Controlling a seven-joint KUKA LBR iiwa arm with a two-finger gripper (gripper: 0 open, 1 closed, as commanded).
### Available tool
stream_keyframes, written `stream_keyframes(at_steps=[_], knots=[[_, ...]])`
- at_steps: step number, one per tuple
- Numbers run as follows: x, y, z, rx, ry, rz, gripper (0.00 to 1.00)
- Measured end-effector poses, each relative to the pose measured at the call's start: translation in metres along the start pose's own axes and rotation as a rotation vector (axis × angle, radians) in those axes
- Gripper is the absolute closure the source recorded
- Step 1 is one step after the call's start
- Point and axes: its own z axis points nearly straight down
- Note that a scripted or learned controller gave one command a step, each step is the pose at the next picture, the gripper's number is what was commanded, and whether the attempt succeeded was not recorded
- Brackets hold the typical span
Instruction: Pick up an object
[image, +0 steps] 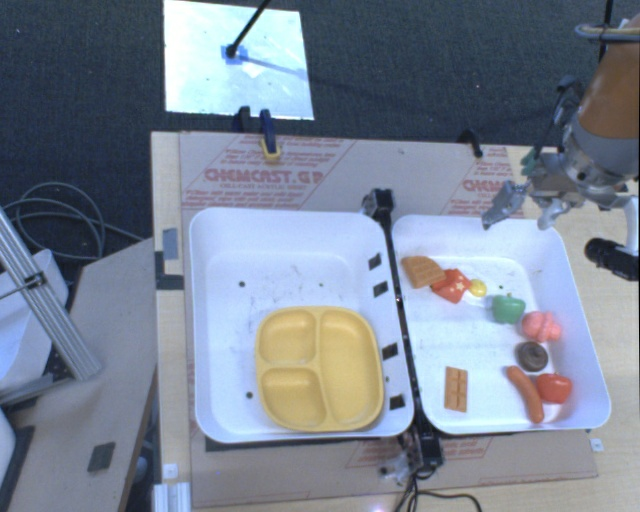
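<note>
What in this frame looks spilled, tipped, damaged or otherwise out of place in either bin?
Nothing stands out. The yellow divided plate lies flat in the left bin; the toy foods, such as the sausage and green pepper, lie loosely scattered inside the right bin. The gripper hangs above its far edge.

bins (230, 230): white, both of them, a few dark specks on the left floor
tray (320, 367): pale yellow, plain
bread (422, 270): orange-tan
wedge (451, 286): red
ball (477, 289): small, yellow
pepper (508, 308): green
pink toy (541, 325): pink
donut (531, 355): dark brown
sausage (525, 392): orange-red
tomato (554, 388): red
wafer (456, 389): orange-brown, grid pattern
desk (300, 170): tan, red lettering
arm (605, 110): grey, orange band
floor (80, 90): dark blue-grey
</note>
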Motion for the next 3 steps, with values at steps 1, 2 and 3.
stream_keyframes(at_steps=[1,2,3], knots=[[0.010,0.037,-0.142,-0.019,-0.004,-0.004,0.00],[0.068,0.035,-0.277,-0.018,-0.001,-0.008,0.00],[0.195,0.035,-0.267,-0.001,0.004,-0.014,0.00]])
